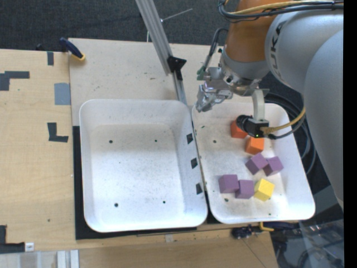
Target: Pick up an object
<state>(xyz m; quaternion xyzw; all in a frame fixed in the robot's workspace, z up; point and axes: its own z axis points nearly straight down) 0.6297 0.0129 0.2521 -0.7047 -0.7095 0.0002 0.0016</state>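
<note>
**Gripper (205, 102) at the right bin's (290, 205) far-left corner**

You see nothing held in the gripper; whether it is released or clenched, you cannot tell. In that bin lie 2 orange blocks (255, 144), 4 purple blocks (257, 163) and 1 yellow block (264, 189).

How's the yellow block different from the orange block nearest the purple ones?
The yellow block is yellow, the orange block orange. The yellow block lies near the front edge of the right bin, beside a purple block; the orange block lies farther back, nearer the gripper. Both are small cubes.
</note>
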